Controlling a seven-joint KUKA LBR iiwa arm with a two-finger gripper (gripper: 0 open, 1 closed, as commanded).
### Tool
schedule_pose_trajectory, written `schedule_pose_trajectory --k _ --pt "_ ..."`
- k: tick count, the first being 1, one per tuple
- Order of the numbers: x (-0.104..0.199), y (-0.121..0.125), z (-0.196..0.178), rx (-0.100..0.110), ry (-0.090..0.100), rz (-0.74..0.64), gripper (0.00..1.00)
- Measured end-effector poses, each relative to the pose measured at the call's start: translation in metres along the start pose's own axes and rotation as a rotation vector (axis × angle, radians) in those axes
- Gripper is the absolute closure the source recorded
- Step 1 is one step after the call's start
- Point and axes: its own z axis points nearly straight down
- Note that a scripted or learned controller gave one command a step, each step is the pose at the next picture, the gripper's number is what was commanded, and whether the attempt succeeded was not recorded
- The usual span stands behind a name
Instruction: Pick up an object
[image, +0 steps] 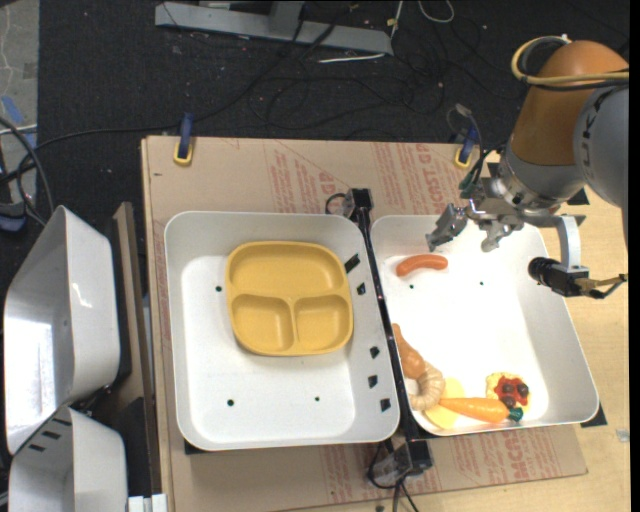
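An orange sausage (421, 264) lies near the back left of the right bin (540, 330). Along that bin's front lie a pale shrimp-like piece (420, 378), an orange carrot (475, 408), a yellow slice (452, 392) and a small pizza-like toy (508, 389). My gripper (468, 232) hangs over the right bin's back edge, just above and to the right of the sausage. Its two fingers (443, 230) stand apart with nothing between them.
The left bin (200, 330) holds a yellow divided plate (289, 297). Both bins sit on a cardboard sheet (260, 170) with yellow clamps (183, 152) at the back. Black clips run along the seam between the bins (368, 300).
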Motion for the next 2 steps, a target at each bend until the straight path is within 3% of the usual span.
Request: schedule_pose_trajectory --k 1,2 --pt "0.000 0.003 -0.009 -0.014 -0.002 -0.002 0.00" --pt "0.003 0.006 0.034 -0.012 -0.002 -0.003 0.00"
